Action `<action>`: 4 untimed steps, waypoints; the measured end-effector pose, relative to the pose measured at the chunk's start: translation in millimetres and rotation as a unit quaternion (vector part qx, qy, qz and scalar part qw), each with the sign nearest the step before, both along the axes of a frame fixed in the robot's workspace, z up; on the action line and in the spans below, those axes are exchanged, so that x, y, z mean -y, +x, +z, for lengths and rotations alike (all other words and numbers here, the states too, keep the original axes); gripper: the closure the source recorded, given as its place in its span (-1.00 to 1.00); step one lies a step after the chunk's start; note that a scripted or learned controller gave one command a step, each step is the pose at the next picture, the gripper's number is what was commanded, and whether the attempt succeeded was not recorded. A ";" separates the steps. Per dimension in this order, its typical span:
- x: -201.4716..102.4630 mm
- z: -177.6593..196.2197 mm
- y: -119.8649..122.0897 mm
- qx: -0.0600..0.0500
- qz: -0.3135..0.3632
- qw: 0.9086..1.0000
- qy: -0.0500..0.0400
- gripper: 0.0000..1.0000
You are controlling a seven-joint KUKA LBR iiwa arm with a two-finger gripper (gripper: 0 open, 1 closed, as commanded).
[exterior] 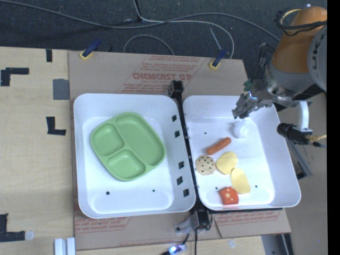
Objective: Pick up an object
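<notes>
The right bin (265, 158) holds several small items: a white lump (241, 130), an orange sausage (218, 145), a round cookie (205, 164), two yellow chips (227, 162) (240, 180) and a red block (229, 195). My gripper (243, 110) hangs over the bin's back part, just above and behind the white lump, pointing down. Nothing shows between its fingers, and their spacing is too dark and small to read.
The left bin (90, 195) holds a green three-compartment plate (127, 145). A black divider with clips (183, 153) runs between the bins. Cables (159, 20) lie on the dark floor behind the bench. The arm's grey and orange body (297, 52) stands at the right.
</notes>
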State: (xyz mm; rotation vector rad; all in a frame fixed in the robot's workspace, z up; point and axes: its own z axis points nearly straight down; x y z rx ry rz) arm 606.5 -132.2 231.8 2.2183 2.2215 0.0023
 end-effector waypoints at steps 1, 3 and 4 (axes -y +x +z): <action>-56.7 3.0 -0.6 -0.002 0.002 1.000 0.001 1.00; -160.1 3.3 -11.9 -0.003 0.002 1.000 0.001 1.00; -213.1 -7.9 -36.5 -0.004 0.003 1.000 0.001 1.00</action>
